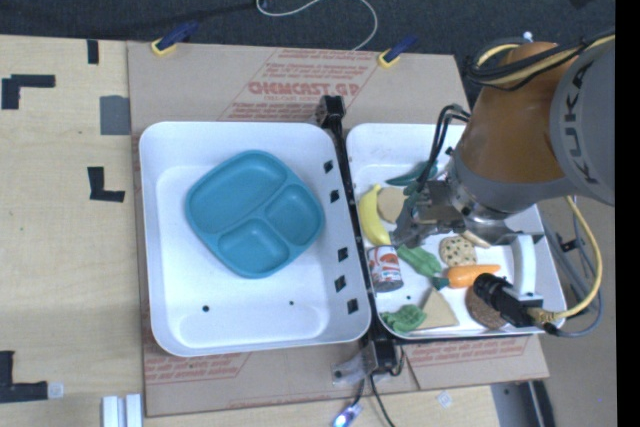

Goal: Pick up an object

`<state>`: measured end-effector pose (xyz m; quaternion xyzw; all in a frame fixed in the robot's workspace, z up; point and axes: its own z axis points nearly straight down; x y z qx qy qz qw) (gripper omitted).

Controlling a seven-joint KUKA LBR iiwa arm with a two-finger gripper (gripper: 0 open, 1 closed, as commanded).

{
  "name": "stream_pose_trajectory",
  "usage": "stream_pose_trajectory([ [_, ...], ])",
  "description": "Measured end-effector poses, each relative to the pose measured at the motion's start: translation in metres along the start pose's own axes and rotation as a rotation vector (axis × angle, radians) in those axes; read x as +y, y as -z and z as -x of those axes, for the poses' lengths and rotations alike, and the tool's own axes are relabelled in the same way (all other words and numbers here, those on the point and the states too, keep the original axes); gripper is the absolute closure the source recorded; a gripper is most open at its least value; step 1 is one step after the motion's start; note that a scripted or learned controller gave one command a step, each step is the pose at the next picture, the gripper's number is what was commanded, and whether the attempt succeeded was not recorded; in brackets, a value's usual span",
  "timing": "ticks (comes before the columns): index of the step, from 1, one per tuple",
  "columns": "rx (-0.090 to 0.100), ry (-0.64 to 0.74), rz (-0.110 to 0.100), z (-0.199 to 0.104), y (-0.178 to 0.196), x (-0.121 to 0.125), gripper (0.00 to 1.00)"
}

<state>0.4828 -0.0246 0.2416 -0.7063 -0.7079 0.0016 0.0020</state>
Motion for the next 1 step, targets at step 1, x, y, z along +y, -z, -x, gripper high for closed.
stream_pose_trajectory([
  [1, -0.001, 0.0, 0.022, 0.0065, 0.1531, 0.0016, 1.0],
])
